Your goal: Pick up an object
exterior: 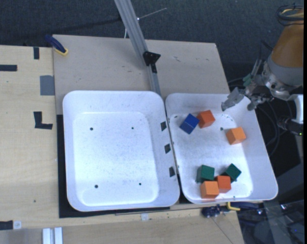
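The right bin (179, 151) holds several small cubes. A blue cube (189, 123) touches an orange cube (206, 118) near the far end, and another orange cube (236, 135) lies alone to their right. At the near end two green cubes (205, 173) (233, 171) sit beside a red-orange cube (224, 182) and an orange cube (210, 189). My gripper (242, 101) hovers over the bin's far right corner, above and right of the lone orange cube. It is open, with nothing between its fingers.
The left bin (112, 151) lies beside the right one. A slanted metal rail (135, 29) crosses the bench top down to the gap between the bins. A small blue and yellow item (56, 43) lies at the far left. Cables hang off the bench's right edge.
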